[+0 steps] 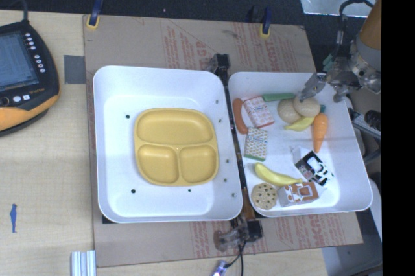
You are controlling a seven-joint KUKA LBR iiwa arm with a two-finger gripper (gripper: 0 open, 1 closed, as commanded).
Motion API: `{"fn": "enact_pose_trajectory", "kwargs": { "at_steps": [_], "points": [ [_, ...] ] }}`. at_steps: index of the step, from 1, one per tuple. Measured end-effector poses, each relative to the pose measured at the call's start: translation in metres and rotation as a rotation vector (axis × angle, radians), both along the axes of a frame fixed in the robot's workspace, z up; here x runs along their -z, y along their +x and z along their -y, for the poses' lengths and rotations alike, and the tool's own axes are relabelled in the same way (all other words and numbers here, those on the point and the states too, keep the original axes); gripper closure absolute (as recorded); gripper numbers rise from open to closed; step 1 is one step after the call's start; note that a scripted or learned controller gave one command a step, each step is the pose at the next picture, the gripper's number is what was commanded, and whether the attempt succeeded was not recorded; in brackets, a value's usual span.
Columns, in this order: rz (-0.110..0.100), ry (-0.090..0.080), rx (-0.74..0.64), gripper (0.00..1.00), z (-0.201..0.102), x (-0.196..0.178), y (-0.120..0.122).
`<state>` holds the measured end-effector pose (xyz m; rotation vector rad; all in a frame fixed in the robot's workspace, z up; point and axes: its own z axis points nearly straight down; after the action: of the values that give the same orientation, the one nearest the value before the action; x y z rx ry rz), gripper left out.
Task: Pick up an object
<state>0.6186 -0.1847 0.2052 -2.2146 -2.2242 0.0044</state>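
Right now end effector (322, 88) over right bin (347, 194) far corner, fingers spread wide, gripping nothing; potato (290, 110) and carrot (319, 131) just below. Left bin (113, 138) holds yellow tray (176, 145). Cardboard sheet (162, 41) covers wooden bench (39, 190); teach pendant (23, 77) far left.

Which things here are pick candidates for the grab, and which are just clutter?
Job:
gripper, over the right bin
potato, under the gripper
carrot
banana
cookie
sausage
small food boxes

Lying about:
yellow divided tray in the left bin
teach pendant
blue clamps
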Motion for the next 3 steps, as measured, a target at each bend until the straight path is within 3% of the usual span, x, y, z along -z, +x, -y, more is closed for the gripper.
{"fn": "enact_pose_trajectory", "kwargs": {
  "at_steps": [1,2,3],
  "points": [
    [-0.002,0.0,-0.001,0.0,0.001,0.114,-0.076],
    [-0.001,0.002,0.001,0.0,-0.062,0.114,0.038],
    [-0.001,-0.001,-0.001,0.0,-0.067,0.096,-0.027]
  ]
}}
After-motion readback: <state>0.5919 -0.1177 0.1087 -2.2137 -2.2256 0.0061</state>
